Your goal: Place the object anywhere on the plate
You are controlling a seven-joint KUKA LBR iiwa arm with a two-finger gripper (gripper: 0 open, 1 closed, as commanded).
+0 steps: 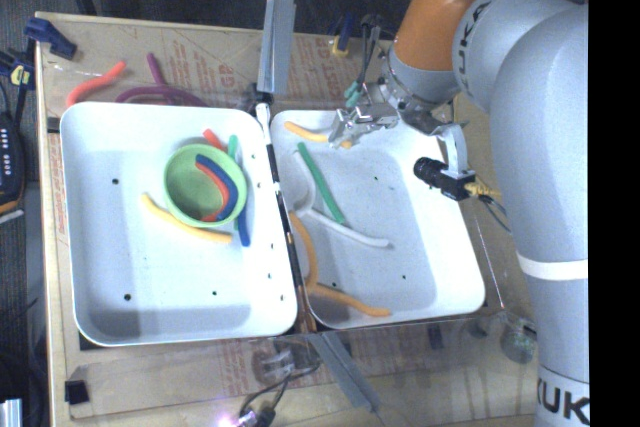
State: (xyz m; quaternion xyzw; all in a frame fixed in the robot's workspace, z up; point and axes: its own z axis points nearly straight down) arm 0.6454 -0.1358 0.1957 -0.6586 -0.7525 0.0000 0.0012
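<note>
Arm [520, 85] came in from 3 o'clock, grey w/ orange band; "KUKA" lettering readable on the link near the wrist and again, partly cut off, at the bottom-right corner. Gripper [345, 130] sat low over the right bin [455, 260], at its 12 o'clock edge, just beside a yellow strip [303, 129]; whether it gripped anything or was let go, couldn't tell. In the right bin: a green stick [322, 183] running diagonally, a white strip [350, 230] below it, an orange strip [335, 290] curving along the 7 o'clock side. Green plate [185, 185] was in the left bin [110, 295], approx. centre, w/ red and blue strips on it and a yellow strip [185, 223] under its 6 o'clock rim. Faint red print on the bench board, not legible.
</note>
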